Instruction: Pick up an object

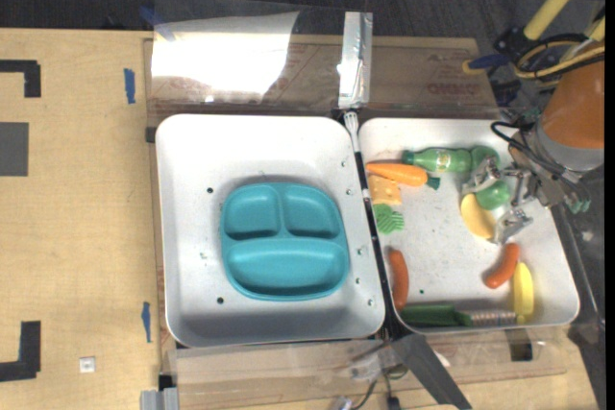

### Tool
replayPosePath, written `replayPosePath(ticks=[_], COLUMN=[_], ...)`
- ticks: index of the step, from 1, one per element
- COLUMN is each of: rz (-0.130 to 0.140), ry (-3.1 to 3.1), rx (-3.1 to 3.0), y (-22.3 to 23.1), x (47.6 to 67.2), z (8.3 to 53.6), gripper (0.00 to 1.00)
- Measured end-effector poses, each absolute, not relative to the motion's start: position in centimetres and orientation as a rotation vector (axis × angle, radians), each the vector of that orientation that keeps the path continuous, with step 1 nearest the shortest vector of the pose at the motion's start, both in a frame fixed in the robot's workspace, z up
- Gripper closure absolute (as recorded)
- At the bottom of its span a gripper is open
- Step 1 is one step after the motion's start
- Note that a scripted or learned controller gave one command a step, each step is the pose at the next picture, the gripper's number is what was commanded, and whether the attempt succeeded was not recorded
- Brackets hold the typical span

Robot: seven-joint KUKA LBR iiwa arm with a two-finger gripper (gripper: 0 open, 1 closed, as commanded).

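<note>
The right bin (437, 250) holds several toy foods. An orange carrot (398, 174) and a green bottle (444, 158) lie at its far side. My gripper (502, 200) is down in the bin's right part, right over a small green piece (494, 196) and beside a yellow fruit (475, 217). Whether the green piece is held cannot be made out. An orange-red sausage (500, 267) and a yellow piece (523, 291) lie just in front of the gripper.
The left bin (178, 158) carries a teal divided plate (284, 239). Along the right bin's left wall lie a green leafy piece (389, 221) and a red sausage (398, 276). A dark green cucumber (430, 313) rests at its front wall. Cables hang at the arm's back right.
</note>
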State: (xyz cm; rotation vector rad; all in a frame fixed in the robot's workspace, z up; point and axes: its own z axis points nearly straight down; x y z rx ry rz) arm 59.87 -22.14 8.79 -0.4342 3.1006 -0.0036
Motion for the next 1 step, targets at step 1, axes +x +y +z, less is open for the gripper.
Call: replayPosePath(ticks=[1], rz=[-0.003], ry=[3.105], rx=[-0.361], y=[-22.12], x=[50.4], z=[8.92], gripper=[0.0])
